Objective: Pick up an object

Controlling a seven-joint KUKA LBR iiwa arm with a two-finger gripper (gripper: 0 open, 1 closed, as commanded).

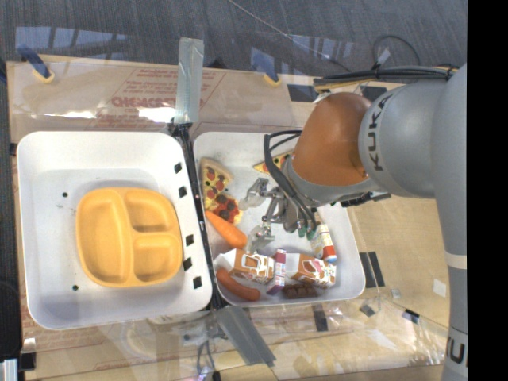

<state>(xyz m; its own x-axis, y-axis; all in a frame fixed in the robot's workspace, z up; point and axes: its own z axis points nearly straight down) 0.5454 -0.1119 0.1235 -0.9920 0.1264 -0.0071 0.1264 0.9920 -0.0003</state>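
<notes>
- The tool [268, 213] hangs over the middle of the right bin [345, 280]; whether it is open or closed cannot be told.
- A carrot [227, 230] lies just beside it toward the bin's left wall, with a pizza slice [216, 179] near the far left corner.
- A sausage [239, 286] and two small cartons [254, 267] crowd the near edge.
- The left bin [48, 173] holds a yellow divided tray [127, 235], with bare floor around it.

Two bins [48, 308] (white), one yellow tray [127, 236]
</notes>
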